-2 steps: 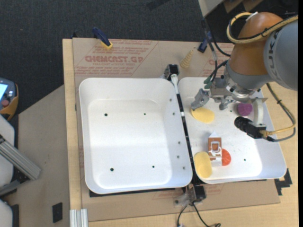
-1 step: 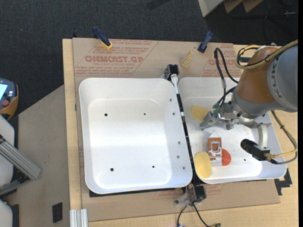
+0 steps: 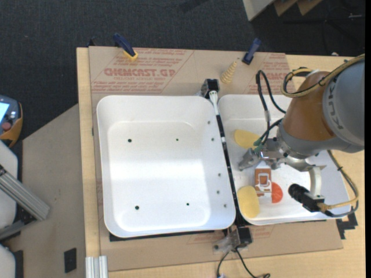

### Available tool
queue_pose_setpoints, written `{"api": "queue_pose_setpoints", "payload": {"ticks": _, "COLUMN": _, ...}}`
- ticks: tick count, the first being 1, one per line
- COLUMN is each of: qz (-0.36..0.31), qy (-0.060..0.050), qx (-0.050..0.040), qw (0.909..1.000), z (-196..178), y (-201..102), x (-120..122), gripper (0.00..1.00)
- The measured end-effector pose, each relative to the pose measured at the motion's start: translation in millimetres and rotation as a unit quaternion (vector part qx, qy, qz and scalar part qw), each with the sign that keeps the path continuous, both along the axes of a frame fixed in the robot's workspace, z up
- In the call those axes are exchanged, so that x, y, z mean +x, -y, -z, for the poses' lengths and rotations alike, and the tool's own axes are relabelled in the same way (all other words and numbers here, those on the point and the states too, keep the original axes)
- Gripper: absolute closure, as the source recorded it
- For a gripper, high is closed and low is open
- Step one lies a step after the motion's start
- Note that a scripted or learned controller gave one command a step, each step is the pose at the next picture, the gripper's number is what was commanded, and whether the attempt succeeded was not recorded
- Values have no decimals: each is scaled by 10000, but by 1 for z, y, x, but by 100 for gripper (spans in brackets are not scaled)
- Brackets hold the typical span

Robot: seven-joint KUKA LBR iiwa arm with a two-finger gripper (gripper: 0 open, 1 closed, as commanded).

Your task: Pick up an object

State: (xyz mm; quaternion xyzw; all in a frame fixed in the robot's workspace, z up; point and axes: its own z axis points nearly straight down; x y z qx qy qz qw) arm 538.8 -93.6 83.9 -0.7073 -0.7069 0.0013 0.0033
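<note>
The right bin (image 3: 232,106) holds a yellow piece (image 3: 244,138) near its left wall. Toward the front lie a pale yellow oval (image 3: 249,201), a small brown-and-white item (image 3: 262,180) and a red-orange object (image 3: 277,193). My gripper (image 3: 253,158) hangs low over the bin's left half, between the yellow piece and the brown-and-white item, with the grey and orange arm (image 3: 316,117) reaching in from the right. Nothing can be seen held in the gripper.
The left bin (image 3: 104,155) stands beside the right one, their walls meeting along a black strip (image 3: 223,149). Blue clamps (image 3: 124,46) (image 3: 251,51) and a pale coiled piece (image 3: 230,72) sit on the cardboard at the back.
</note>
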Motion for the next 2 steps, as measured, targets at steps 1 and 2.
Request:
{"api": "queue_pose_setpoints", "payload": {"ticks": 1, "qz": 3, "qy": 25, "qx": -10, "qw": 10000, "z": -1, "y": 1, "x": 2, "gripper": 0}}
{"api": "queue_pose_setpoints", "payload": {"ticks": 2, "qz": 6, "qy": 35, "qx": -14, "qw": 10000, "z": -11, "y": 1, "x": 2, "gripper": 100}}
